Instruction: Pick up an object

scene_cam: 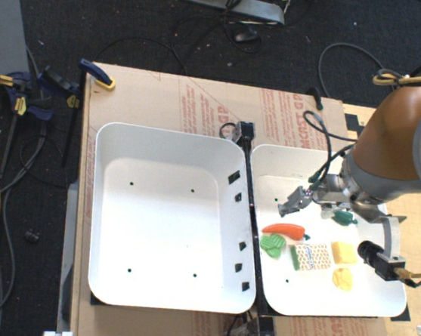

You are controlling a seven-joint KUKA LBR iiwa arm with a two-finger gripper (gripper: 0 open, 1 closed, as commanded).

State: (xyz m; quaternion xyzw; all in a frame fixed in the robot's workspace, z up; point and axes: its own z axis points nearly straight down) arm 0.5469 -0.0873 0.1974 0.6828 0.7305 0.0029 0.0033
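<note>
Orange carrot (pixel 284 229) lies nearest below hand (pixel 295 203) in right bin (pixel 287 161); finger spread unclear; descend centred, avoid green toy (pixel 273 244)

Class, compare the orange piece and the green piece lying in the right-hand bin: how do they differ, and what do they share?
The orange piece is long and slim; the green piece is shorter and rounder. The orange piece lies farther up the view, the green piece just below it, slightly left. Both are small and rest on the floor of the right bin, near its left wall.
</note>
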